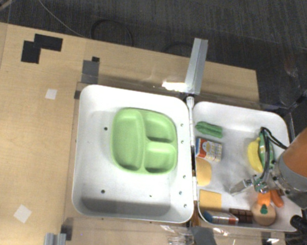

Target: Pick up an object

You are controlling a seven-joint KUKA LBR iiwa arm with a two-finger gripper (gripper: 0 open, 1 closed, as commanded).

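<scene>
Wooden bench boards lay pale under two shallow white bins, dark carpet beyond. Low in the right bin [238,116] hung the grey two-finger gripper [255,184] — whether spread or pressed together I could not tell. Just beside it stood an orange carrot-shaped toy [264,205] on a tan round block [263,216]; light, hard and slick by my guess, best pinched across its narrow body. Outward lay one yellow banana [253,155], one green packet [209,129], one printed carton [209,150] — and in the left bin [90,155], one green divided plastic tray [143,141].
</scene>
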